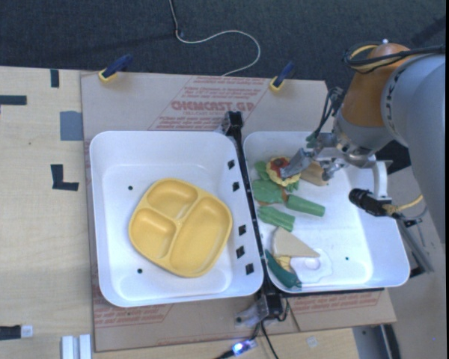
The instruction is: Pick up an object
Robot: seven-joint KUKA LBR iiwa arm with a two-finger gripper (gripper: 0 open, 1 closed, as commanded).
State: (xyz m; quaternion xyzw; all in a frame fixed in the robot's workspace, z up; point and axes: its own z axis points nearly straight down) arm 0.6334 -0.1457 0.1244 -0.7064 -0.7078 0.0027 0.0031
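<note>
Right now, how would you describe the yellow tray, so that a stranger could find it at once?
Look at the left white bin of the two that stand side by side. The yellow tray lies flat in its middle, alone there. It has three compartments and rounded corners, while the small green and tan toy foods all lie in the right bin.

The 2 bins, the left bin (pixel 105 200) and the right bin (pixel 382 264), look like smooth white plastic with a faint sheen. In the left one, the yellow tray (pixel 181 226) has 3 compartments and reads as glossy moulded plastic. Beneath both lies a sheet of matt brown cardboard (pixel 202 103) (printed in red). The tabletop (pixel 30 223) at the frame's left looks like pale, matt wood. The arm (pixel 393 88) at upper right shows smooth grey and orange casing, slightly shiny. The green pieces (pixel 284 208) appear matt, plastic-like.
</note>
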